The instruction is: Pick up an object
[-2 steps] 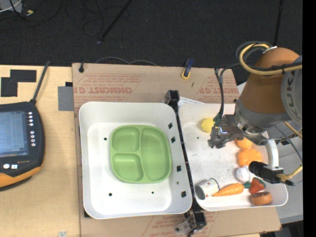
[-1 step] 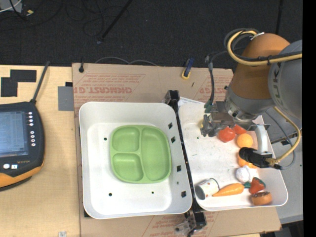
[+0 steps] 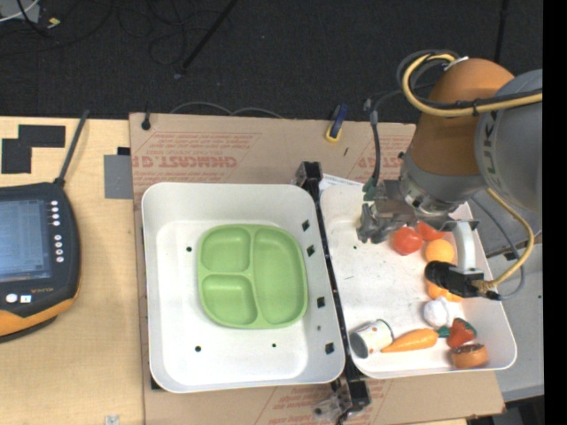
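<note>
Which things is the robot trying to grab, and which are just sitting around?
For the job:
gripper
red tomato
orange fruit
carrot
white cup
strawberry
right bin

Just lying about:
green divided plate in the left bin
handheld screen
blue clip

tool [image 3: 379, 223] in right bin [image 3: 354, 264], green tray [image 3: 252, 275]
</note>
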You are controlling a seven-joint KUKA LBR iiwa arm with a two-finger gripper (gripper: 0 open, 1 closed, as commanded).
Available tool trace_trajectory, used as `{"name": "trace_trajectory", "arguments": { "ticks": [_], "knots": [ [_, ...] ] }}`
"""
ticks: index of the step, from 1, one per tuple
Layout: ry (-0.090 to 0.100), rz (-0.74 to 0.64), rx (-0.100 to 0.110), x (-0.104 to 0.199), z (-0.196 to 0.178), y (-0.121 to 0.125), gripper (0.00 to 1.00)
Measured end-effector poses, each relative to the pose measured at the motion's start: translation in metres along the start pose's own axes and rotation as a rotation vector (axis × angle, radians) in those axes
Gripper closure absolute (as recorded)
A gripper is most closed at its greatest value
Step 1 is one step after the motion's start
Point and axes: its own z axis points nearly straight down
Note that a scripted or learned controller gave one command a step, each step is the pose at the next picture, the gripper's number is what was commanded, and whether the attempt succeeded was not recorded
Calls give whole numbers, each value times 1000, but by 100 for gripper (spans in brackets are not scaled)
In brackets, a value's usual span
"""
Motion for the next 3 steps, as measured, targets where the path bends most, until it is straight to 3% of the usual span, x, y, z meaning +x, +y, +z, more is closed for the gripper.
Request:
{"name": "trace_trajectory", "arguments": {
  "ticks": [1, 2, 3],
  "knots": [
    [1, 5, 3, -6, 11, -12, 100],
    [1, 3, 0, 5, -5, -12, 100],
    [0, 5, 3, -1, 14, -8, 100]
  ]
}}
